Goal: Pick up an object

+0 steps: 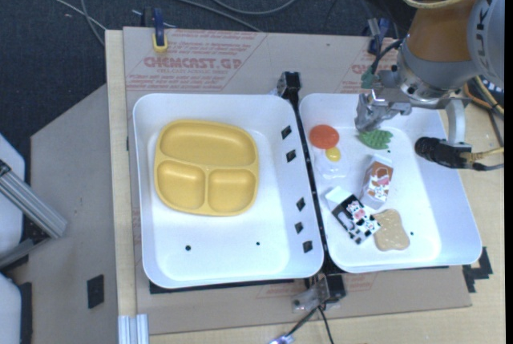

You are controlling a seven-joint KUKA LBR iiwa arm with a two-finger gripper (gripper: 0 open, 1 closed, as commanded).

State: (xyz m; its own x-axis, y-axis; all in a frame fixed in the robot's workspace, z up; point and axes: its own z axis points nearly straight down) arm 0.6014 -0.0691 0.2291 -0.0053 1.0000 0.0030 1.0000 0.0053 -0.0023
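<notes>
We read the gripper (370, 119) as low in the far part of the right bin (453, 210), down over a green piece (377, 139) whose near edge pokes out beneath it; whether that piece is between the fingers, or how the gripper is set, we cannot tell from this slanted view. To do the grasp well, we would centre on the green piece, keep the approach vertical so nothing nudges the orange disc (325, 135) close to its left, and lift straight up only once the piece is squarely caught. Counting the right bin, we see 1 green piece, 1 orange disc, 1 small yellow bit (333, 154) touching the disc's near edge, 1 red-and-white carton (377, 181), 1 black-and-white block (357, 218) and 1 tan cookie (391, 231), so 6 loose things. The left bin (160, 246) holds 1 yellow tray (207, 167) with 3 compartments. There are 2 bins in all.
</notes>
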